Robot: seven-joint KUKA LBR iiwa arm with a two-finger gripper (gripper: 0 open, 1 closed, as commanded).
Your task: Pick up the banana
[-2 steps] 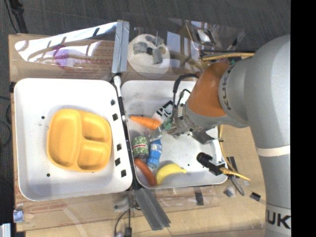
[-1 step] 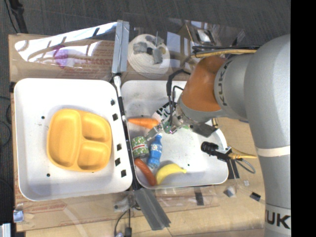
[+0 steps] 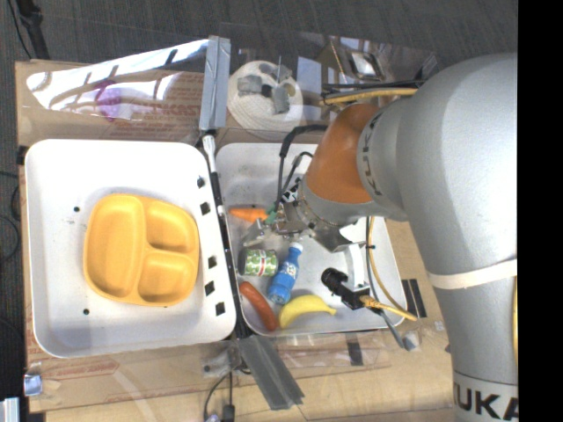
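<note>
Toward the lower edge of the right bin (image 3: 251, 167), the banana (image 3: 307, 309) lies flat on the white floor, curved, with nothing gripping it. Just to its left lies a red sausage (image 3: 258, 304), its near end close to the banana's tip. Above the banana a blue bottle (image 3: 286, 273) lies tilted, and a green can (image 3: 259, 261) lies on its side just left of the bottle. An orange carrot (image 3: 247, 214) rests higher up, near the bin's left wall.

The arm (image 3: 440, 165) reaches in from the right and covers much of that bin. Its gripper (image 3: 273, 221) sits low between the carrot and the can, well apart from the banana. Whether the claw is apart or together cannot be told from this view; it is too small and cluttered there.

The left bin (image 3: 53, 262) holds a yellow divided plate (image 3: 141, 249), lying flat near its middle.
</note>
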